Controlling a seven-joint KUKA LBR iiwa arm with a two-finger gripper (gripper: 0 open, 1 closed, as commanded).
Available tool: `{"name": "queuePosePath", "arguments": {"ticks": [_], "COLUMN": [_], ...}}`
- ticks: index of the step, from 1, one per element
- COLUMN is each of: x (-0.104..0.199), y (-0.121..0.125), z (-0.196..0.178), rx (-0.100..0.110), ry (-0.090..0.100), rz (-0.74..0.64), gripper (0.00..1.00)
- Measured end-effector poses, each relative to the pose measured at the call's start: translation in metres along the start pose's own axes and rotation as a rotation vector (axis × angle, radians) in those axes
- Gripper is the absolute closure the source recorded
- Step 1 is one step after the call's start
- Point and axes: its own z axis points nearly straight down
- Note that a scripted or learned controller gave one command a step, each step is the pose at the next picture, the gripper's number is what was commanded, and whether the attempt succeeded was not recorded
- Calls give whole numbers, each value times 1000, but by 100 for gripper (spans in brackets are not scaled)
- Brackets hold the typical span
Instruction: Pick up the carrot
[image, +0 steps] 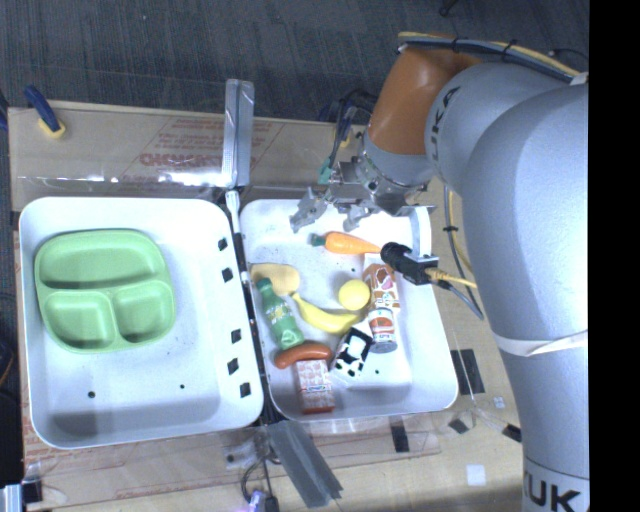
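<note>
Your tool (328, 213) hung with fingers spread apart, gripping nothing; the carrot (347, 242) lay just below it in the right bin (425, 385).

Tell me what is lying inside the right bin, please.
The right bin holds a carrot, a banana, a lemon, a green bottle, a sausage, two small cans and a few packets. The gripper and arm cover its upper right corner.

"UK" reads white on the arm's grey base (553, 490).
</note>
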Motion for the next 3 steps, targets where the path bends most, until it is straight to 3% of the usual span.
{"name": "queuePosePath", "arguments": {"ticks": [1,2,3], "x": [-72,-72,-72], "y": [8,9,9], "z": [100,89,89], "rx": [-3,-4,-4], "ry": [-1,-2,-2], "rz": [-262,-265,-265], "gripper": [0,100,0]}}
